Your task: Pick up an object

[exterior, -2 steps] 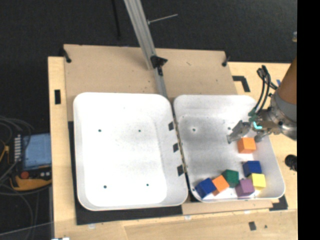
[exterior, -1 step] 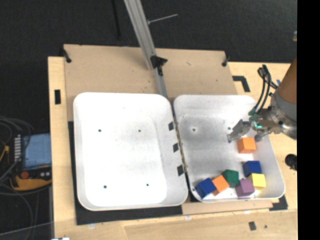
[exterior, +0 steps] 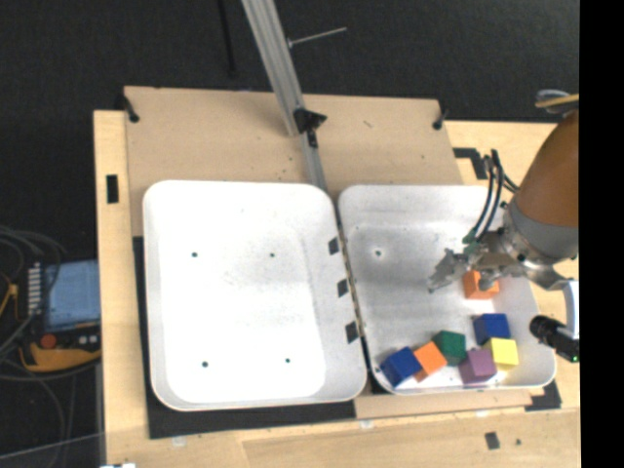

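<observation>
While nothing is lifted yet, I judge the task as barely begun: every block I can see lies on the floor of the right bin [exterior: 390, 222], and none sits visibly between my fingers. My gripper [exterior: 475, 264] hangs low over that bin, and an orange block [exterior: 480, 284] lies just beneath and beside it, partly covered by my wrist, so I cannot tell whether I touch it. How my gripper is set, wide or narrow, I cannot tell from this angle. What is left is the whole of it: close on a block and raise it clear. Nearer the camera than my gripper, along the bin's near wall, lie the other blocks: blue block [exterior: 493, 327], yellow block [exterior: 504, 351], purple block [exterior: 478, 366], green block [exterior: 450, 344]. My arm [exterior: 551, 188] reaches in from the right, bent down steeply at the wrist
</observation>
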{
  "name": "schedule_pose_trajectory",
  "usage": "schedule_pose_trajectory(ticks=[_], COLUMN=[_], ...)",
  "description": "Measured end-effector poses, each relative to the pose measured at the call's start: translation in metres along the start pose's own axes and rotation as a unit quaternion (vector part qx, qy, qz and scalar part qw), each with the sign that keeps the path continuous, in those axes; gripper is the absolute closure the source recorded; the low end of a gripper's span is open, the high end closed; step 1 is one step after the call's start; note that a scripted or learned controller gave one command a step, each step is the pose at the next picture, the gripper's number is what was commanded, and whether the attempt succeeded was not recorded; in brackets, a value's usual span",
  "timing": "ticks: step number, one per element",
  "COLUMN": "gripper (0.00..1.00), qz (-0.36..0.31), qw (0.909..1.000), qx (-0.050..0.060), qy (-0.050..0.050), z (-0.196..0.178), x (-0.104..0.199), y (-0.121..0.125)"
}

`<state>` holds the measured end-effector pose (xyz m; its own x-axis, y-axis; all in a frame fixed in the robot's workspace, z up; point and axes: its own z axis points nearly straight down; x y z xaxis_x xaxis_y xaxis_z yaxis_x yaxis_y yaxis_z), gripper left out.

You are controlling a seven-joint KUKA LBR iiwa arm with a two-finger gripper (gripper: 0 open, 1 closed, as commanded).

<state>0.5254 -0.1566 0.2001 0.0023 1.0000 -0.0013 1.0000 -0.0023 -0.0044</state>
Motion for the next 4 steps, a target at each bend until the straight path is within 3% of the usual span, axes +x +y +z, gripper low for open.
schedule_pose_trajectory(ticks=[2,3,4], gripper=[0.0,1.0,1.0], qz=[0.0,0.003,0.0], qw=[1.0,1.0,1.0], qx=[0.0,-0.005,-0.006], qy=[0.0,0.001,-0.001], z=[0.088,0.075,0.014], x=[-0.001,0.0,-0.01], y=[-0.011,-0.008,-0.007])
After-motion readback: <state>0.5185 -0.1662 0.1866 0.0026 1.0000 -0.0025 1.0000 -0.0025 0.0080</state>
